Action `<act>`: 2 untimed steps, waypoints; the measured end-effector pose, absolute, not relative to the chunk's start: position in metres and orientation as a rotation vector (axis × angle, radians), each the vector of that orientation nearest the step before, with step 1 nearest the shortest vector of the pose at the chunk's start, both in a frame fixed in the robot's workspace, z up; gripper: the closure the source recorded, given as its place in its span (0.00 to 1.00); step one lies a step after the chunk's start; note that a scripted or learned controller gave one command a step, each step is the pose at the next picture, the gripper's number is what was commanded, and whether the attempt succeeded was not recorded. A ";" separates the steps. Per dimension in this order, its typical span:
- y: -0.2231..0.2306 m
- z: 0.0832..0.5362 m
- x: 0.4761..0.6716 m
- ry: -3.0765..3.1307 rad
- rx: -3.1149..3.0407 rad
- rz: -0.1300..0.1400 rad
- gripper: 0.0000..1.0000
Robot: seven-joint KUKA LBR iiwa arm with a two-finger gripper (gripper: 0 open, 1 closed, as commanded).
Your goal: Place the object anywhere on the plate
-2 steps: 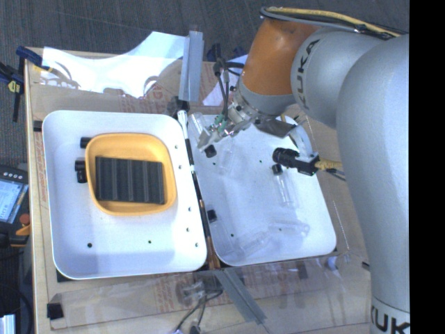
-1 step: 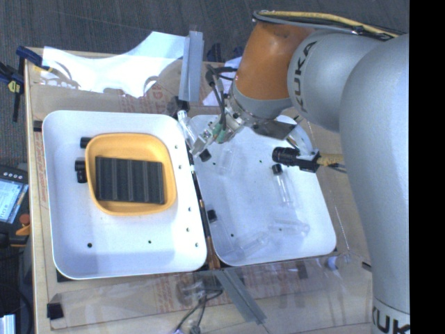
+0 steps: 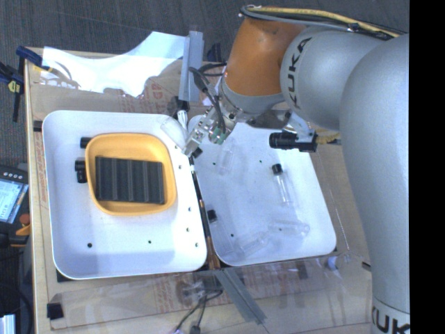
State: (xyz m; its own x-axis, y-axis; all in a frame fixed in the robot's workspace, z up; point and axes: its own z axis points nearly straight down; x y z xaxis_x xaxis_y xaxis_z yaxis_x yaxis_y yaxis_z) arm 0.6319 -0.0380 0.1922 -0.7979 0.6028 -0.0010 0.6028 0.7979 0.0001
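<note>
Camera view: two white bins sit side by side on the desk (image 3: 97, 294).

1. Plate. A yellow plate (image 3: 132, 172) with a dark ribbed centre lies in the left bin (image 3: 62, 249), toward that bin's far half. Nothing rests on it.

2. Object. A clear vial (image 3: 280, 181) with a black cap lies flat in the right bin (image 3: 316, 239), near the bin's middle, cap toward the far edge. Fainter clear pieces lie near the right bin's near edge; too indistinct to name. I take the vial to be the task's thing, though this is a judgement.

3. Arm. The arm (image 3: 334, 61) reaches over the far edge of the right bin. The gripper (image 3: 204, 132) hangs at that bin's far left corner, just beside the seam between the bins, well apart from the vial. Whether it is open or closed cannot be told from this view, nor whether it has hold of anything; clear material near its tip is not resolvable.

4. Step in hand. Judged as early: the vial is not on the plate, and no grasp is evident.

5. Next move. If the gripper carries nothing, it needs to travel toward the right bin's middle, line up across the vial's narrow body, and descend. A smooth round vial may roll or slip.
</note>
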 end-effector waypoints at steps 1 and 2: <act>-0.039 0.192 0.632 2.977 0.999 -0.001 0.00; -0.082 0.215 0.625 3.026 0.837 -0.001 0.00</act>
State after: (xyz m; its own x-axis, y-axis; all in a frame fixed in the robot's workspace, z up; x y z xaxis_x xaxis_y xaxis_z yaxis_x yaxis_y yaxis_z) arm 0.6246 -0.0824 0.2150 -0.8580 0.5137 -0.0018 0.5137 0.8580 0.0000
